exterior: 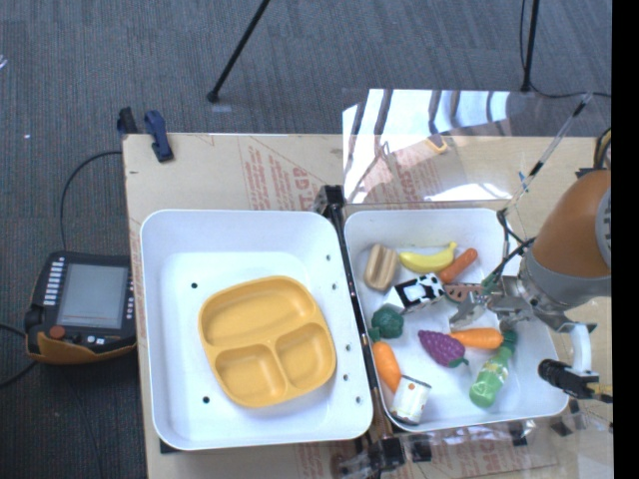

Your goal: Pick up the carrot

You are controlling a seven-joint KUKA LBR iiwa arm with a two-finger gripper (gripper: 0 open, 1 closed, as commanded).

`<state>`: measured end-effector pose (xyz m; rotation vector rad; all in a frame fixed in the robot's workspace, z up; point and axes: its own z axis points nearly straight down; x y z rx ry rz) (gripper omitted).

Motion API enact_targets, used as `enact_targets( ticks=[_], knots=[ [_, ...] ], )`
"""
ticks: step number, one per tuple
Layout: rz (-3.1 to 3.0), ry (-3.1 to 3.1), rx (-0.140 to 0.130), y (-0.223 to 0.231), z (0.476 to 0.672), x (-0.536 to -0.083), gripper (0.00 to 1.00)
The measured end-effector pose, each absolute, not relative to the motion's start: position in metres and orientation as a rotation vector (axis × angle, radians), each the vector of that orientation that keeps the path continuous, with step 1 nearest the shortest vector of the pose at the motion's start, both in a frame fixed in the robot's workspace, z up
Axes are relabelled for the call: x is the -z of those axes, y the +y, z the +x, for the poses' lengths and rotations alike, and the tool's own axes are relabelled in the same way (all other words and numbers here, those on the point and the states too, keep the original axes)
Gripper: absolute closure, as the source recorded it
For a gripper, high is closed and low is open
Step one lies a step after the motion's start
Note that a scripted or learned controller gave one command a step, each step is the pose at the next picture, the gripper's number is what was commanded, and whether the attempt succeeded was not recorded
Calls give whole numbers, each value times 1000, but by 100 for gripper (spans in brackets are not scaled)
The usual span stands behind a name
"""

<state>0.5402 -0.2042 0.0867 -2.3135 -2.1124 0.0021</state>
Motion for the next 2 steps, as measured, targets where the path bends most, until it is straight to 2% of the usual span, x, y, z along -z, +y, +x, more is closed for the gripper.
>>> enact_targets(
  ticks=[1,2],
  knots=[
    [-2357,-2060,-4,-199,485,-86,0],
    [-1866,-2517,1,-196,476,-86,0]
  ],
)
